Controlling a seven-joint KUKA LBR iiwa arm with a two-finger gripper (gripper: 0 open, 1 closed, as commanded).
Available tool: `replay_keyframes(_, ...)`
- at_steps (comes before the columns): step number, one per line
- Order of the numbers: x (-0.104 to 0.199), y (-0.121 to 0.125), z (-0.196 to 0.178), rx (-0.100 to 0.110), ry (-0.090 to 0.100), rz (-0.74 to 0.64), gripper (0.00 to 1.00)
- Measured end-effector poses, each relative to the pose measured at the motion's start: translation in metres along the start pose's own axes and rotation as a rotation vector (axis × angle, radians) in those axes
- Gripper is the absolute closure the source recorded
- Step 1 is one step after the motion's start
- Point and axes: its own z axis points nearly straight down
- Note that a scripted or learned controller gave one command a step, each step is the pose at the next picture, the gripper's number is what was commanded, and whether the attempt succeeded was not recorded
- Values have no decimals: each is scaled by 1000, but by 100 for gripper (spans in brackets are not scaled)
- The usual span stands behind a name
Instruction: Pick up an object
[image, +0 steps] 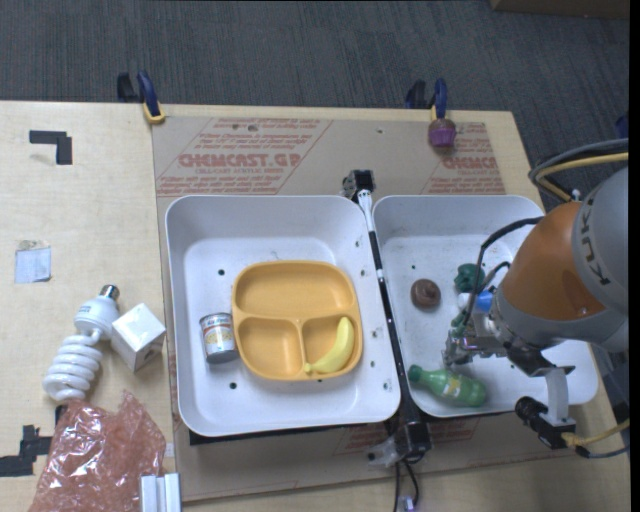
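In the right bin (520, 215), a green bottle (448, 387) lies on its side near the front wall. A brown round object (426, 292) rests near the bin's left side, with a teal-green object (467, 277) and a small blue item (484, 298) just right of it. My gripper (463, 348) hangs low over the bin floor, just above the green bottle's right part and below the teal object. The arm's orange band (550, 270) covers the bin's right half.
The left bin (200, 395) holds a yellow divided plate (290, 290) with a banana (338, 348) in it and a small can (217, 336) beside it. On the bench to the left lie a spiral light bulb (80, 350), a white cube (138, 334) and a crumpled pink bag (95, 455).
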Motion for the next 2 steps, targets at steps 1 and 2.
replay_keyframes(1,5,37,0,-1,-1,-3,0)
replay_keyframes(2,6,1,0,1,0,0,0)
